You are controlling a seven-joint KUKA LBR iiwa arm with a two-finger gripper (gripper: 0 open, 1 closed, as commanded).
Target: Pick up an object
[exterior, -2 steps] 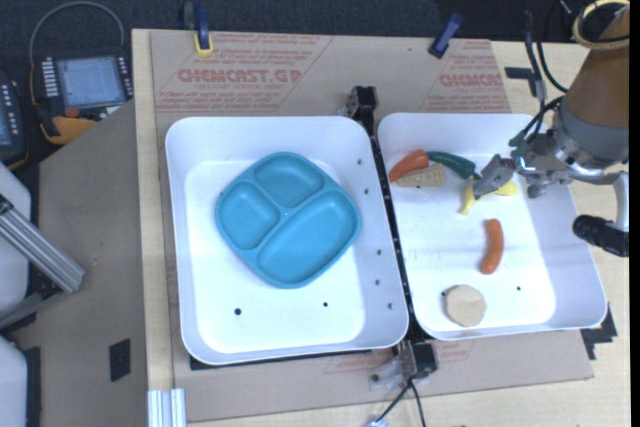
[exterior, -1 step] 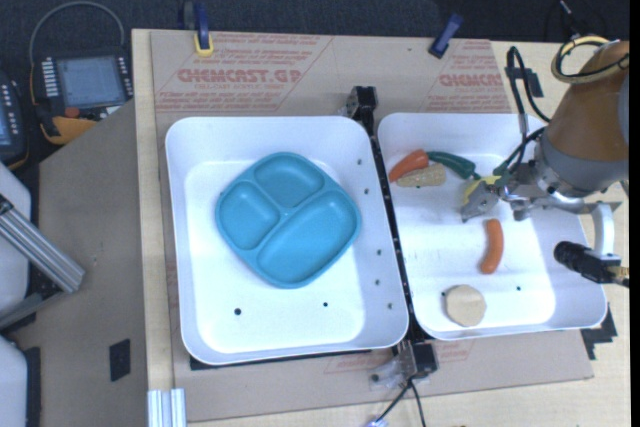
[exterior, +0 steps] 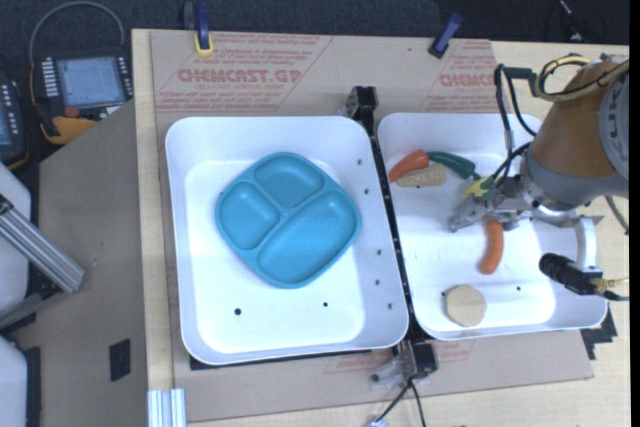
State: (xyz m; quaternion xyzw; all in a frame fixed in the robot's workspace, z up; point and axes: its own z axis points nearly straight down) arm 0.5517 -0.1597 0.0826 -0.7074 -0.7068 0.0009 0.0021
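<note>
Gripper [exterior: 478, 211] low in right bin [exterior: 560, 315], fingers look part-open w/ nothing between, though view is blurry. Toy sausage [exterior: 490, 247] lies just beside; centre over it, align across its width, then close.

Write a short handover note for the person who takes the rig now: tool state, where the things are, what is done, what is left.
Tool: low in the right bin, finger state unclear, nothing seen held.
Right bin: orange sausage just beside the tool, carrot, green piece, beige piece, round cookie.
Left bin: blue divided plate.
Done: nothing lifted.
Left: grasp and lift one object.
</note>
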